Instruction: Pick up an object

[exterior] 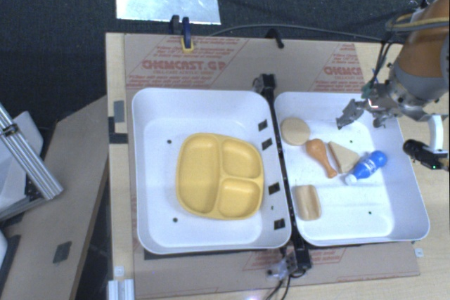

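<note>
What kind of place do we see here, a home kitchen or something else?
Probably a robot test bench in a lab, not a kitchen: two white bins side by side, toy food such as a drumstick, and the gripper over the right bin.

Two shallow white bins, the left bin (151,116) and the right bin (401,221), sit side by side on a brown tabletop (211,60) printed with red lettering.

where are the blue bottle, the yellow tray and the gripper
blue bottle (367,166): camera view, middle of its body
yellow tray (219,175): camera view, centre divider
gripper (349,112): camera view, between the fingertips
</note>
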